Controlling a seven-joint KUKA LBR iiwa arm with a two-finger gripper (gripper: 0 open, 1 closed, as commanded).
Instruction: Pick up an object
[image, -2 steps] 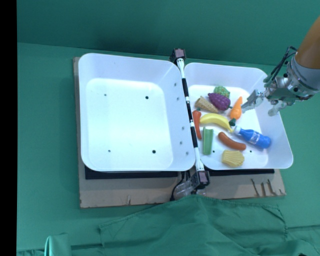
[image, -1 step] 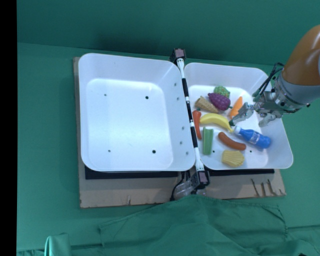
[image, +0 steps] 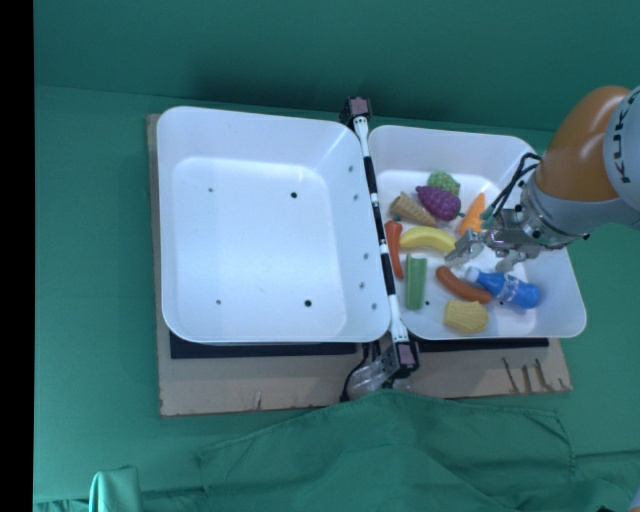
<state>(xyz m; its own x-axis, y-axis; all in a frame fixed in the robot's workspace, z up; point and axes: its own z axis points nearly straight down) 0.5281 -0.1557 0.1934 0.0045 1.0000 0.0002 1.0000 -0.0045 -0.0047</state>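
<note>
gripper (image: 487, 247) low over toy food in the right bin (image: 560, 322), beside a bare left bin (image: 180, 130)

A flat green cloth (image: 90, 250) covers the whole bench, stretching away left of the pincer and up to the far edge, where a faint seam marks a darker green backdrop (image: 250, 40). Under the bins lies a flat sheet of brown cardboard (image: 250, 400), its near edge showing below and left of the pincer, with a few slits cut near its right corner. Nearer the camera, a rumpled fold of green fabric (image: 400, 450) bunches up. Light is even and soft.
</note>
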